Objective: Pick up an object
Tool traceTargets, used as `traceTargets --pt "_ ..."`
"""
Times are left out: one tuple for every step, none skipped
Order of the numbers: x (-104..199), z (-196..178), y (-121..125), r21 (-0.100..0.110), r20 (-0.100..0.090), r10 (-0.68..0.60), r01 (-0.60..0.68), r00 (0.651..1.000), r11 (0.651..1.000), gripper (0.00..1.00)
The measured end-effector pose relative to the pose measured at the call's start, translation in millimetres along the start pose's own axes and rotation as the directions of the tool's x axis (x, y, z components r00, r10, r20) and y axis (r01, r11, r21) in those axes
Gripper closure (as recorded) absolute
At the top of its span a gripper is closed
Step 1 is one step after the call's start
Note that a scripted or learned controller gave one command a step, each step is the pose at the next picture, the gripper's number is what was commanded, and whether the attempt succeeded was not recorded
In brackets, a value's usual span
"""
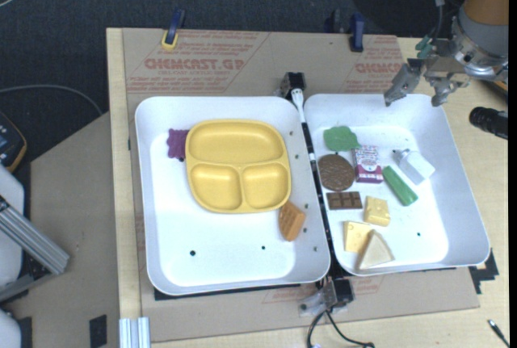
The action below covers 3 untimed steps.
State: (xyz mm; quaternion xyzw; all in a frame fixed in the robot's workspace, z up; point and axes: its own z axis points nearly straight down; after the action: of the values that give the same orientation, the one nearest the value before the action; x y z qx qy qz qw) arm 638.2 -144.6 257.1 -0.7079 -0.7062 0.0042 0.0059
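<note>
My gripper (pixel 420 96) hangs open over the far rim of the right bin (pixel 452 177), with nothing between its fingers. Below it in that bin lie a green leaf-shaped piece (pixel 340 138), a brown round cookie (pixel 336 172), a small pink-and-white packet (pixel 368 161), a green stick (pixel 399 185), a white block (pixel 414 166), a chocolate bar piece (pixel 345 200), a yellow cheese cube (pixel 376 211) and two pale wedges (pixel 365 242). All of these sit nearer the camera than the gripper, apart from it.
The left bin (pixel 161 241) holds a yellow divided plate (pixel 238 164), a purple piece (pixel 176 143) at its left edge and a brown cracker (pixel 292 220) by the divider. Clamps (pixel 170 32) hold the cardboard base at the back.
</note>
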Motion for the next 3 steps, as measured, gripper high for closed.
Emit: traceTargets --pt "0.1 -7.9 2.1 -0.013 0.002 -0.002 0.002 1.000 1.000 0.00" --pt "-0.8 54.5 -1.1 -0.009 0.001 -0.002 0.002 1.000 1.000 0.00" --pt "-4.1 104.0 8.1 -0.009 0.001 -0.002 0.002 1.000 1.000 0.00"
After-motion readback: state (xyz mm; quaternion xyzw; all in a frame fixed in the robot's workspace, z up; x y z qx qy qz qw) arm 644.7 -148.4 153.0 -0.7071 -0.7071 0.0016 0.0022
